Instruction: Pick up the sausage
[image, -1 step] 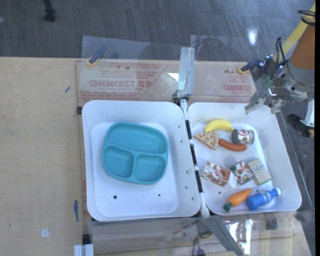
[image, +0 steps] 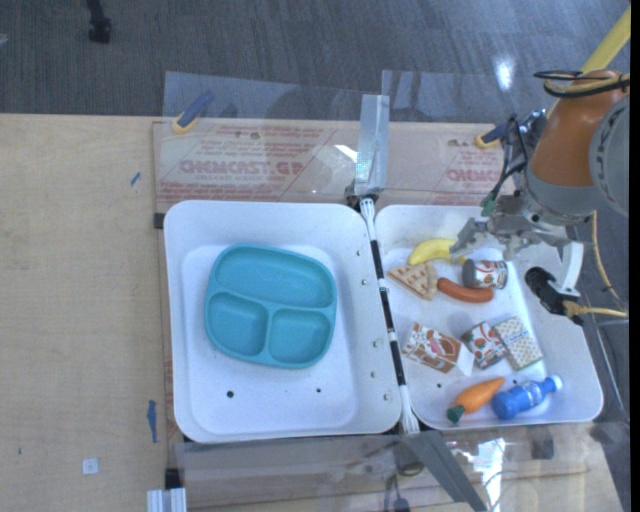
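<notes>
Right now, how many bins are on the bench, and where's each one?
2. The left bin holds a blue divided plate. The right bin holds the toy food, including the sausage, with the gripper above its far end.

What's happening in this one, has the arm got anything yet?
Not from what shows here. The grey arm with the orange band reaches in from the right, its gripper above the back of the right bin. The sausage lies on the bin floor just in front of it, beside a small can and a banana, with nothing seen between the fingers. The left bin holds a blue divided plate.
</notes>
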